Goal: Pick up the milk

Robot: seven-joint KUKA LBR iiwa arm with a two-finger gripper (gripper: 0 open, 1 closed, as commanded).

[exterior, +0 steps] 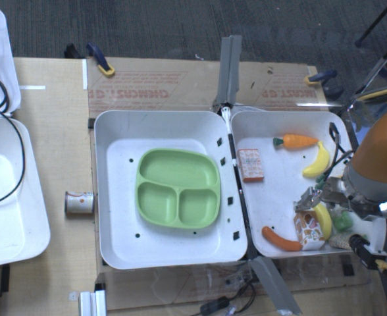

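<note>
One milk carton [309, 230] near right bin's [272, 186] front edge, pincer [310, 201] just above

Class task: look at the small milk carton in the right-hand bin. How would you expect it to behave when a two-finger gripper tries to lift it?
The milk carton looks boxy and flat-sided, so probably stiff and unlikely to roll. It lies against a banana and sausage, so lifting may nudge them.

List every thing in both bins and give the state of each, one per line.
green plate: flat, right way up, in the left bin
pink box: lying flat in the right bin
carrot: lying on its side
banana: lying on its side
milk: lying in the bin, under the gripper
sausage: lying beside the milk
</note>
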